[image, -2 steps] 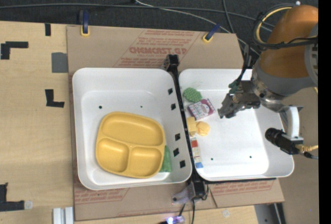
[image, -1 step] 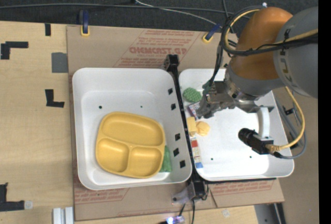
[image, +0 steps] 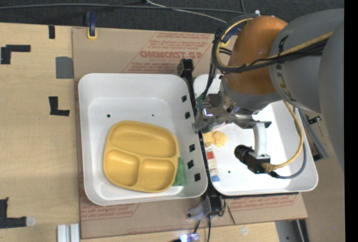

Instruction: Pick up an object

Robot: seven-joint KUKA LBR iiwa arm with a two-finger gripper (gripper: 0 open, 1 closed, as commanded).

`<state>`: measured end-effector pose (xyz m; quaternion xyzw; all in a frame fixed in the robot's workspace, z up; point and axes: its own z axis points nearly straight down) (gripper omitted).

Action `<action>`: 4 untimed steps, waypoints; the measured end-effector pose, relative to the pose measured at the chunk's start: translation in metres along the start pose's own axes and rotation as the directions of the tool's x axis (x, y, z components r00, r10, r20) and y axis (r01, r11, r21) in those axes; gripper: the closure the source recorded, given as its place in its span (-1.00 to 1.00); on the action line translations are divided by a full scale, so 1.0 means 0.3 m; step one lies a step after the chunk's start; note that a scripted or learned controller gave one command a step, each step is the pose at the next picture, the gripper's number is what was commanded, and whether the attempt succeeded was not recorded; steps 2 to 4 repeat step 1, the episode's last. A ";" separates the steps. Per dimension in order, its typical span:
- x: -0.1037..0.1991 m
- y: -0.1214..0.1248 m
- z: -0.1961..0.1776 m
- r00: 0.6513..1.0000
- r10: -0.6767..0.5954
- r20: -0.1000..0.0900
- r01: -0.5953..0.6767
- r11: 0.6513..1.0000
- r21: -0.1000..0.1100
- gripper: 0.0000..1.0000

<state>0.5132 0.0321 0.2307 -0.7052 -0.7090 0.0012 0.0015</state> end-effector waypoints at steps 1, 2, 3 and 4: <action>0.210 -0.007 0.017 1.000 -0.003 -0.001 0.003 1.000 -0.001 1.00; 0.210 -0.007 0.017 1.000 -0.003 -0.001 0.003 1.000 -0.001 1.00; 0.210 -0.007 0.017 1.000 -0.003 -0.001 0.003 1.000 -0.001 1.00; 0.210 -0.007 0.017 1.000 -0.003 -0.001 0.003 1.000 -0.001 1.00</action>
